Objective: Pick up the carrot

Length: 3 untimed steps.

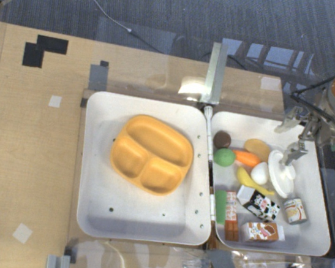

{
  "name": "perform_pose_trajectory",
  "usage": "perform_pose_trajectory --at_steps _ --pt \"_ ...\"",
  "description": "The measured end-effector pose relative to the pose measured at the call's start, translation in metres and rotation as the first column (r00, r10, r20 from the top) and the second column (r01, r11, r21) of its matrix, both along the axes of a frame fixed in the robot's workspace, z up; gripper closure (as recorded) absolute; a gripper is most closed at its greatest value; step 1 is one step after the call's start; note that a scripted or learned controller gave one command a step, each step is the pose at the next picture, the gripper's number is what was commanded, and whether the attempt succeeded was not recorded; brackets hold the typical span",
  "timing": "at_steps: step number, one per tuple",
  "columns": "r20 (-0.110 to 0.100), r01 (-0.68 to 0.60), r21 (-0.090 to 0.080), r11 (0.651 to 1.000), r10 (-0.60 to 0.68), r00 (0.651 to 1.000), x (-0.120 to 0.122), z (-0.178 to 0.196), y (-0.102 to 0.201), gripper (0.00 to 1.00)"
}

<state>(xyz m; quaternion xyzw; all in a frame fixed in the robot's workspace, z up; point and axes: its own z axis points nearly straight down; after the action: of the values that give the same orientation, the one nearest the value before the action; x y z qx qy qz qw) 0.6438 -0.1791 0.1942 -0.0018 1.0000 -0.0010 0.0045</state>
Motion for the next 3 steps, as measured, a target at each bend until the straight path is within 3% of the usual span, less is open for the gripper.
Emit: perform_pose_trajectory --at_steps 1,2,3 --pt "0.006 -0.097 0.0 0.995 0.097 0.995 -0.035 -0.091 0.061 0.0" --pt "0.006 -0.085 0.0 0.996 0.085 0.996 -0.01 -0.104 0.082 0.0" --pt "0.025 -0.091 -0.004 0.996 0.091 0.996 -0.005 -0.088 0.083 1.0"
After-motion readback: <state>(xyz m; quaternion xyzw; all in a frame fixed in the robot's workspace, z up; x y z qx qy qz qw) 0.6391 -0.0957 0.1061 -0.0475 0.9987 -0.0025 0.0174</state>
